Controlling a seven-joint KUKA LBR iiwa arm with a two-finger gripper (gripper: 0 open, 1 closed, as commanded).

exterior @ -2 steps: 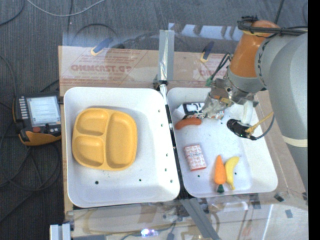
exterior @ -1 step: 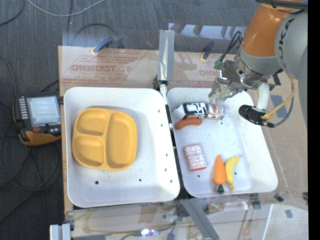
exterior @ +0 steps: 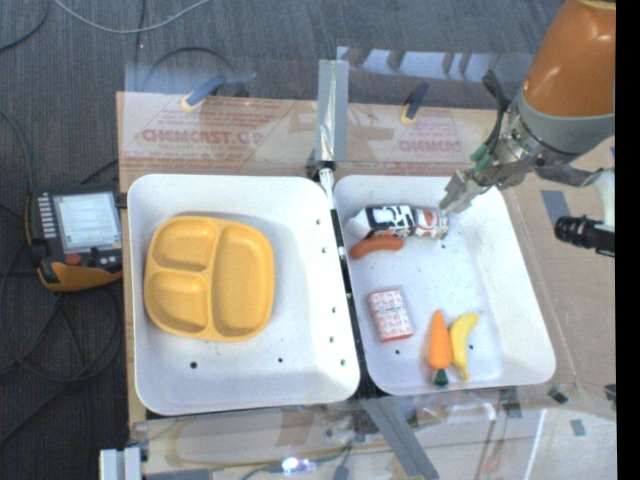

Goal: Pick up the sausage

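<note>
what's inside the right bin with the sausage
The right bin holds the sausage, a dark carton touching it, a pink packet, a carrot and a banana. The gripper covers the carton's right end.

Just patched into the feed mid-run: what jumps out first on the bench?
The big yellow divided plate in the left bin. In the right bin, the claw hangs at the far edge, above a small carton; the sausage lies beside that carton, with a carrot and banana nearer.
</note>
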